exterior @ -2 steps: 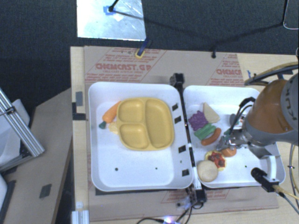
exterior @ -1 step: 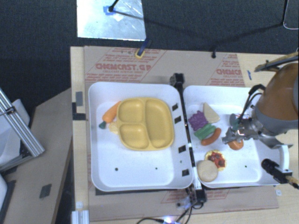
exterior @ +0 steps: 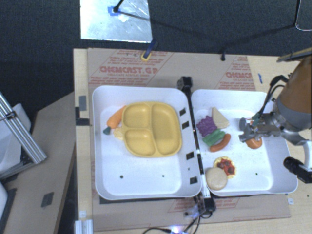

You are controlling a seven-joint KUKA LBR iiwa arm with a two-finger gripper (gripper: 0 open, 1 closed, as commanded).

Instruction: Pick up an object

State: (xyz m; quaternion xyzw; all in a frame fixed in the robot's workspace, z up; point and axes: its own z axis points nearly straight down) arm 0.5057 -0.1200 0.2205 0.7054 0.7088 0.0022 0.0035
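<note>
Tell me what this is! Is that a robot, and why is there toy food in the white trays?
Yes, it's a robot arm, grey and orange, reaching in from the right. One camera looks down on it from above. On its end is a gripper, a hand with two fingers. Its job is to pick something up. There are two white bins. The left bin holds a yellow plate with a carrot beside it. The right bin holds toy food: purple grapes, a cheese wedge, a sausage, a little pizza and a bun. The gripper is right over an orange piece. I can't tell if it has grabbed it.
</note>
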